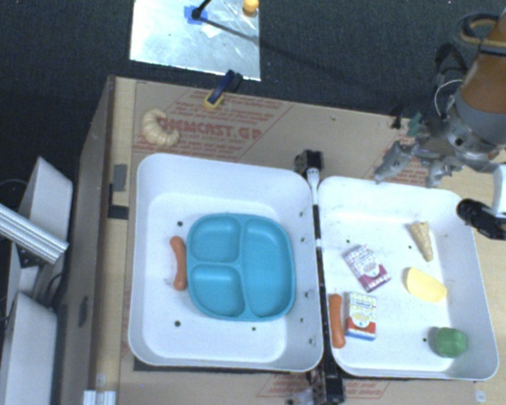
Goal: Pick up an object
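Observation:
The right bin (480, 266) holds several small items: a tan cone-shaped piece (423, 239), a purple-and-white packet (366, 266), a yellow piece (425, 285), a small carton with a red base (361, 315), an orange sausage (337, 319) and a green ball (448, 342). My gripper (411, 165) hangs above the far rim of that bin, well apart from all of them, with nothing seen between its fingers.
The left bin (151, 231) carries a blue divided plate (240, 266) with a second orange sausage (179, 262) beside its left edge. A black clip (311, 164) sits at the far end of the seam between bins. A black part of the arm (483, 218) overhangs the right bin's far right corner.

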Controlling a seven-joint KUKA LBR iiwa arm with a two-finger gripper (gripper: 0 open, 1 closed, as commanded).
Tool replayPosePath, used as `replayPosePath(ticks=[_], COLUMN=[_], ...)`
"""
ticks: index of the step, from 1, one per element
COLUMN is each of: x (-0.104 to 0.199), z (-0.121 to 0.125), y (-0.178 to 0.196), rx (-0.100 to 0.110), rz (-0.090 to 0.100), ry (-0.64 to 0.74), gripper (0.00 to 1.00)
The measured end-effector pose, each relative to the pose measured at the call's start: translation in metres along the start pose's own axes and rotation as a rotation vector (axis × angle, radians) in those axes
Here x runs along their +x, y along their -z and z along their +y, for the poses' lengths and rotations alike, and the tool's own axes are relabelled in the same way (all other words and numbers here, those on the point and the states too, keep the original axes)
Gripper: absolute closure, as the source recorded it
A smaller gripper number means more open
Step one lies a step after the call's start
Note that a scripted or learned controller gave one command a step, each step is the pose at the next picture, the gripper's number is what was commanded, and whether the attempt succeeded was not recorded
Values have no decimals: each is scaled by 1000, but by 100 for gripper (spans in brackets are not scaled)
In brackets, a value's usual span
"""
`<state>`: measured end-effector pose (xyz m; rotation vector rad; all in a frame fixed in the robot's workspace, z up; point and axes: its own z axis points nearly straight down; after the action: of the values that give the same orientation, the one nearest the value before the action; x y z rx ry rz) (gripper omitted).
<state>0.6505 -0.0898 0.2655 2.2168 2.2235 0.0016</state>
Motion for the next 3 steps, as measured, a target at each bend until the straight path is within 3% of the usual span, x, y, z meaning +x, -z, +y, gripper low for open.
replayPosePath(ticks=[1, 2, 3], x=[-5, -19, -19], z=[-82, -107, -106], y=[-98, -181, -170], rx=[4, 1, -1], rz=[1, 0, 1], ry=[-2, -2, -1], gripper=[0, 0, 100])
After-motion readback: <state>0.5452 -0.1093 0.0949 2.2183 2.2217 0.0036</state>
